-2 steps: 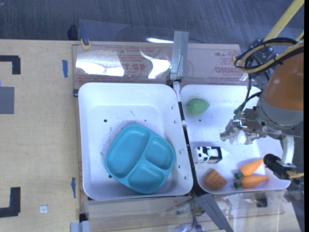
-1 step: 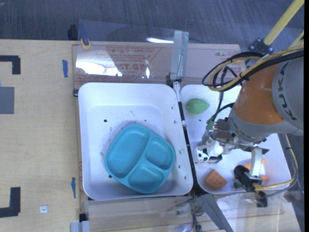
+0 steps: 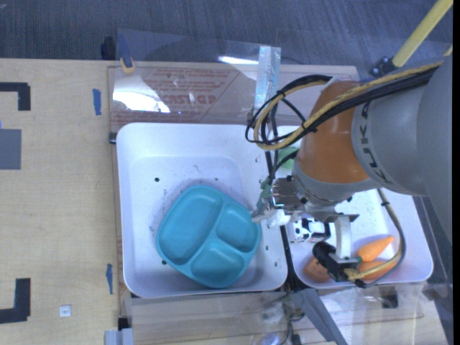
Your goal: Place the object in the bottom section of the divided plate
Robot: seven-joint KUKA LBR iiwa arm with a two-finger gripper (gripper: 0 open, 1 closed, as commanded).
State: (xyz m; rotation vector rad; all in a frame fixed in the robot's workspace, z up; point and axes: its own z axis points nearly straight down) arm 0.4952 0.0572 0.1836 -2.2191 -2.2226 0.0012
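Observation:
A light blue divided plate (image 3: 161,237) with three sections lies tilted in the left white bin (image 3: 144,157), toward its front right. My gripper (image 3: 268,212) hangs under the orange-banded wrist over the wall between the two bins, just off the plate's right rim. I see nothing held in it. In the right bin (image 3: 420,264) lie a small black-and-white toy (image 3: 310,228), an orange carrot-like piece (image 3: 379,249) and a brown-orange piece (image 3: 314,269) at the front. The arm hides much of that bin.
A green item (image 3: 287,157) peeks out from behind the arm at the back of the right bin. A clear plastic sheet (image 3: 187,85) stands behind the left bin. A wooden bench top (image 3: 50,192) stretches to the left.

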